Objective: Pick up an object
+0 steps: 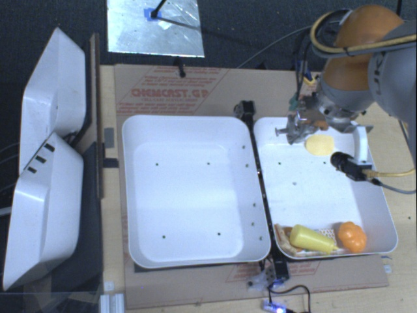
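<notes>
Bench covering: brown cardboard sheet [171, 91] with red printed lettering, lying under both bins.
Left bin [189, 194]: shallow, white, with small dark dots across its floor.
Right bin [306, 194]: shallow, white, just beside the left bin, with a black strip [259, 175] running along the gap between them.
Arm [365, 51]: grey with an orange band, reaching in from the right over the far right corner of the right bin.
Gripper [294, 128]: low over the far left part of the right bin. I cannot tell whether it is wide or narrow, and nothing is seen held in it.
Pale yellow disc [319, 145]: flat and round, on the floor at the far side of the right bin, just right of the gripper. Contact between the two cannot be told.
Yellow piece [311, 238]: long and tapered, lying on its side along the near wall of the right bin, well apart from the gripper.
Orange piece [352, 236]: rounded, in the near right corner of the right bin, just right of the yellow piece.
Tan flat item [284, 240]: partly under the yellow piece against the near wall; its kind is unclear.
Metal sheet [156, 18]: shiny square on the dark floor beyond the bench, far left, bearing a small blue mark.
White shells [45, 175]: two moulded white forms left of the bench.
</notes>
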Robot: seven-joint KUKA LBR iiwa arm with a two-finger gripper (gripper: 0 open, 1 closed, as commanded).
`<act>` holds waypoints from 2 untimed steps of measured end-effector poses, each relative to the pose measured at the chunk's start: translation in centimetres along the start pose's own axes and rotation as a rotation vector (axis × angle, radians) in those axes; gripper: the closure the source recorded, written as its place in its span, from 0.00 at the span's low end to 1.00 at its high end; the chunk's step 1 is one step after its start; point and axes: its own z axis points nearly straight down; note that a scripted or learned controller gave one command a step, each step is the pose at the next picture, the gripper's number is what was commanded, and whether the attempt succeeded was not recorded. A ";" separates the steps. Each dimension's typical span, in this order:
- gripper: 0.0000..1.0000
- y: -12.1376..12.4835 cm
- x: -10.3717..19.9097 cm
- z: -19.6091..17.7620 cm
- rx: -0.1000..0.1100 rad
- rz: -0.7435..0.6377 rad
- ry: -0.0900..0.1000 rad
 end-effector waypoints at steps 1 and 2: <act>1.00 1.1 4.7 1.1 0.000 0.001 0.000; 1.00 1.5 9.8 1.8 0.000 0.000 -0.001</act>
